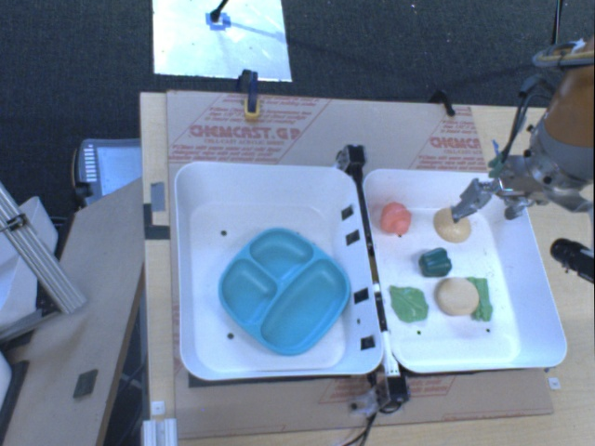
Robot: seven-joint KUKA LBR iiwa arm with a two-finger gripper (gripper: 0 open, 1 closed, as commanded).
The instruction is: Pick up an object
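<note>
Camera view: pincer (462, 210), jaws' state unclear, touches a round, axis-less beige ball (453, 227).

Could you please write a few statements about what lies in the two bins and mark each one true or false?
1. The blue plate lies in the left bin. True.
2. The right bin holds only one thing. False: it holds several, among them a pink ball, a dark green block and a green leaf.
3. The gripper is over the right bin, by the tan ball near its far side. True.
4. The blue plate is one flat surface without sections. False: it is divided into three compartments.
5. The pink ball lies in the left bin. False: it lies in the right bin, near the divider.
</note>
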